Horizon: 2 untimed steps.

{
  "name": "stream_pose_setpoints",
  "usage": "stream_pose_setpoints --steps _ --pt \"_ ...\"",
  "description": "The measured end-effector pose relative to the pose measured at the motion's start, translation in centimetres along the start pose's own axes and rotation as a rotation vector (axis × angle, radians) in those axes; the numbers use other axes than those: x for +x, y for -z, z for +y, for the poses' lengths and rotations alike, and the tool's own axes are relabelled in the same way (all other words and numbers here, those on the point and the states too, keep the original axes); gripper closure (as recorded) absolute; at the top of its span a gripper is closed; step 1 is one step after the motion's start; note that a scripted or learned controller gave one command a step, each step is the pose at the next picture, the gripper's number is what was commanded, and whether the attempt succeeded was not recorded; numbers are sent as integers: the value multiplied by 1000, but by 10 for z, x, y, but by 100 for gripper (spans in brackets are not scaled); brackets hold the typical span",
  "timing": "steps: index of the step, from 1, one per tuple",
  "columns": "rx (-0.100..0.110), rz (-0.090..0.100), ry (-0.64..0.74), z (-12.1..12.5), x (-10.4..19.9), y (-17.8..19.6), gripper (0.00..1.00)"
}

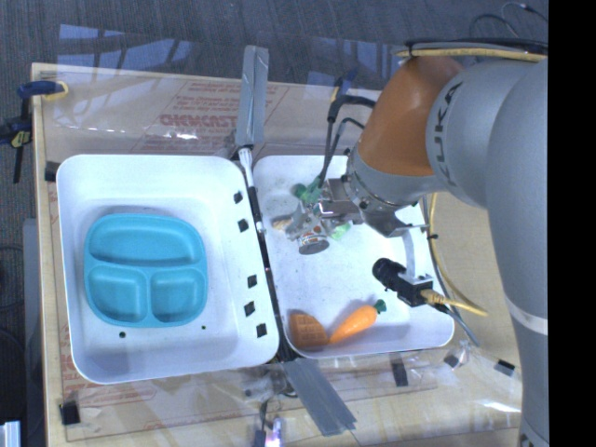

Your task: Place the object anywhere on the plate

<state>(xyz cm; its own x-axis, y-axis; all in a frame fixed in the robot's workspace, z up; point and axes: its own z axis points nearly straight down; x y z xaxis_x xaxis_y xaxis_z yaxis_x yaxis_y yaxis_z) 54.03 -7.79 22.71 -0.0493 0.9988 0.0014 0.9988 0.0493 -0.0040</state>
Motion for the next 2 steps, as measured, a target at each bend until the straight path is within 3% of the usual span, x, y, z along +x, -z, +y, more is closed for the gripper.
stream_pose_setpoints --steps 1,2 --pt "4 0 146 28 64 -37 100" --pt "2 -1 392 33 136 -36 100"
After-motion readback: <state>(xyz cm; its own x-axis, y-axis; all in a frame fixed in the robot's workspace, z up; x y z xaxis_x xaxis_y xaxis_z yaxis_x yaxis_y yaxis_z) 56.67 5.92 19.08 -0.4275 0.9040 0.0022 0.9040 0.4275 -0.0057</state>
